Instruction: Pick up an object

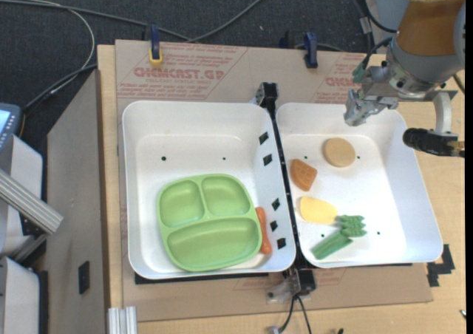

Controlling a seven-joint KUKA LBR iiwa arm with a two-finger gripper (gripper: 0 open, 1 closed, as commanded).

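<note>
Green toy broccoli lies lowest in the right bin, well below the gripper, poised over the tan disc; its opening cannot be told.

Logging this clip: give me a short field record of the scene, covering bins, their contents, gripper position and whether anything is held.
left bin: holds a green divided plate, with an orange carrot-like piece at the plate's right edge
right bin: holds a round tan disc, an orange-brown wedge, a yellow piece and a green vegetable toy
gripper: above the far edge of the right bin, just beyond the tan disc
held object: none seen between the fingers
arm: enters from the right, orange band visible above the wrist
</note>
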